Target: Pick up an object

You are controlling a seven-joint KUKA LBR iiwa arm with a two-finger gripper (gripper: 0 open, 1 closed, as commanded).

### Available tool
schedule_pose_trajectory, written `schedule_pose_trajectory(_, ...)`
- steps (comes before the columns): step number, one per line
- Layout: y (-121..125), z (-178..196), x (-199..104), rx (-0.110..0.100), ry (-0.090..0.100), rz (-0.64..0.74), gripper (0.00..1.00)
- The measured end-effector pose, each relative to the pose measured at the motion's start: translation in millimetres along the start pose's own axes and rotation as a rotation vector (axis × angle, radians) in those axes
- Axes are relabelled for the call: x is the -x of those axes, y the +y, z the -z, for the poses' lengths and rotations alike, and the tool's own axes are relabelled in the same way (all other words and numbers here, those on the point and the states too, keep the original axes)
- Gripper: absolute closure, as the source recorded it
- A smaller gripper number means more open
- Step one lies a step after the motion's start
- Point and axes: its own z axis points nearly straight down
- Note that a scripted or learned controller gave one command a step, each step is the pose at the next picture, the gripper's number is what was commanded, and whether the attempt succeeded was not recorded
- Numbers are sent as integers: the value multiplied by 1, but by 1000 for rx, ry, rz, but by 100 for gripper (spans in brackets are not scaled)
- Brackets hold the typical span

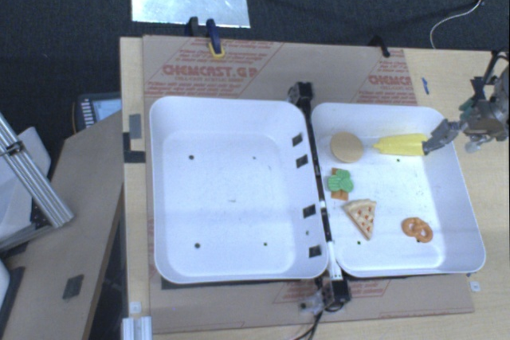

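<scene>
Yellow banana [401, 144] in rt bin [458, 195], touching hand [437, 139] at its rt end.

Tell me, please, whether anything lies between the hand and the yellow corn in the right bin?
Nothing visible does. The hand sits right at the corn's right end, and the round tan cookie lies beyond its left end.

Both bins [231, 119] were plain white, resting on tan cardboard [263, 64] printed with red lettering. Inside lay a yellow banana [400, 144], a beige round cookie [347, 146], a green piece [341, 181], an orange-tan wedge [361, 216] (dotted) and a brown pretzel [417, 229].
</scene>
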Motion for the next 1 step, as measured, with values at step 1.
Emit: schedule_pose_trajectory(1,1,11,0,4,-1,4,100)
